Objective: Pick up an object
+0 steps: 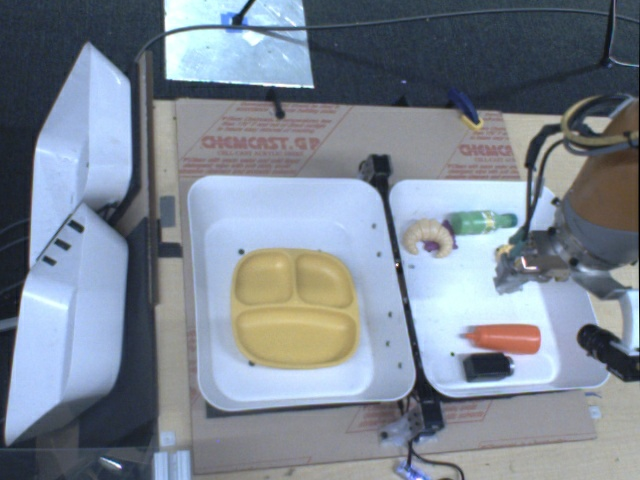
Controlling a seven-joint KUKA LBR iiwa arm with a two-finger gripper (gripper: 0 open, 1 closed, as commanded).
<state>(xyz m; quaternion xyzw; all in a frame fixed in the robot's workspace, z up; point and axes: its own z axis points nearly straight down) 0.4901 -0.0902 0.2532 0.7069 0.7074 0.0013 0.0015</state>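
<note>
Just below the pincer (512, 268), whose state cannot be told, an untouched carrot (505, 339): seemingly approach stage, calling next for descent and closure.

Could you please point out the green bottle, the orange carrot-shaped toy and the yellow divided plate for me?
green bottle (480, 222), camera view, middle of its body.
orange carrot-shaped toy (508, 339), camera view, middle of its length.
yellow divided plate (295, 340), camera view, floor of its large near compartment.
</note>
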